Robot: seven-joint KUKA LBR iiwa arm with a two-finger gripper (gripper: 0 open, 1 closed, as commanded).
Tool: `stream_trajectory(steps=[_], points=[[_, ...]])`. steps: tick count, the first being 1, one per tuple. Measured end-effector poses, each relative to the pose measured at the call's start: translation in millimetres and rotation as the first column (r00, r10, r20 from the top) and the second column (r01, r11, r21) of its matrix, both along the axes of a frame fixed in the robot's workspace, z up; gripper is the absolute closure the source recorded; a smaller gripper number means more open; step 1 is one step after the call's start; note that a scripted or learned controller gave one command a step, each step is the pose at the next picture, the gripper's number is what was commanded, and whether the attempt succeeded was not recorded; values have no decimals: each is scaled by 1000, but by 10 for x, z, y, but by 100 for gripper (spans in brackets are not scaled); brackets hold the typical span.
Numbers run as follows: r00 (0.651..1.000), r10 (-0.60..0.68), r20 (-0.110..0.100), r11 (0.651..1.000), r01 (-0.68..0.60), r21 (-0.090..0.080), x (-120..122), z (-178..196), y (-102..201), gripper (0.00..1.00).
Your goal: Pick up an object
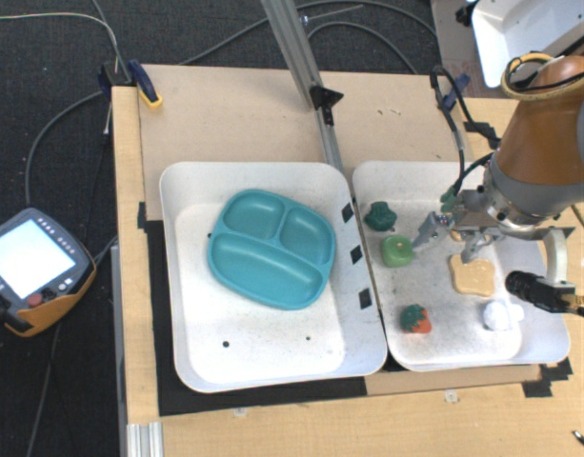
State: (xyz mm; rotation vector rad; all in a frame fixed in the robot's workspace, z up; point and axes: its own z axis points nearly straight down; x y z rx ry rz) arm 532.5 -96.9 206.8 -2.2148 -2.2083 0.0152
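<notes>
while the gripper (451, 238) hangs over the right bin (444, 350) with its two fingers spread apart and nothing between them, the pick has not been made, and several candidates lie below it. the tan bread-shaped piece (473, 277) sits just under the right finger, the light green apple-like piece (397, 250) lies just beside the left finger, a dark green piece (379, 218) rests near the bin's left wall, a red and green piece (415, 319) lies toward the front, and a small white piece (497, 316) sits at the front right. my worry is that the open fingers straddle bare floor between the tan and light green pieces, so a straight descent could close on nothing or nudge one aside. the left bin (263, 360) holds a teal divided plate (271, 247), well apart.
</notes>
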Motion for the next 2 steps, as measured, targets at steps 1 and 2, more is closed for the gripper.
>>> stream_trajectory(steps=[1, 2], points=[[1000, 3, 14, 1000, -3, -1, 29, 72, 4, 0], [1000, 1, 9, 1000, -1, 0, -72, -437, -32, 0]])
